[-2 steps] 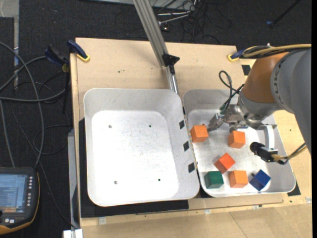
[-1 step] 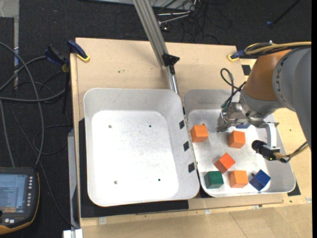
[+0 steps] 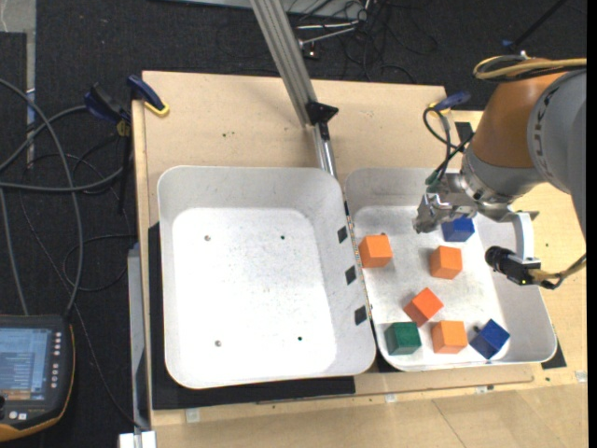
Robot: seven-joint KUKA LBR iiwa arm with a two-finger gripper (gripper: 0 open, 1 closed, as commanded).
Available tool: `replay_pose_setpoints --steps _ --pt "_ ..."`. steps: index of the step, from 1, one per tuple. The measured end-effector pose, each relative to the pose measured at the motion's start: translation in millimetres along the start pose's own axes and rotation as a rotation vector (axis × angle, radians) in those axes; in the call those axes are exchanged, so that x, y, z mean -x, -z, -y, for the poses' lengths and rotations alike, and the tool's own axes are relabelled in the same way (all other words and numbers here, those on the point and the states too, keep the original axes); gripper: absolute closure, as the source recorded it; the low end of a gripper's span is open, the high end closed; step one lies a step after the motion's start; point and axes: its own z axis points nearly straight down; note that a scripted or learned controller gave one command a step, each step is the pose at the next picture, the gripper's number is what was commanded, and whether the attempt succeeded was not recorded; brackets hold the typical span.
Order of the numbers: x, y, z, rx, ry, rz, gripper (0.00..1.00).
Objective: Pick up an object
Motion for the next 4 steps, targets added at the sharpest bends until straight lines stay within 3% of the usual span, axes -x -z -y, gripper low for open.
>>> replay_pose_setpoints --steps 2,4 --pt "9.1 107.9 1.3 0.001 0.0 0.001 1.0" --pt "-107.5 100.0 2.4 -0.008 0.006 -0.004 1.0"
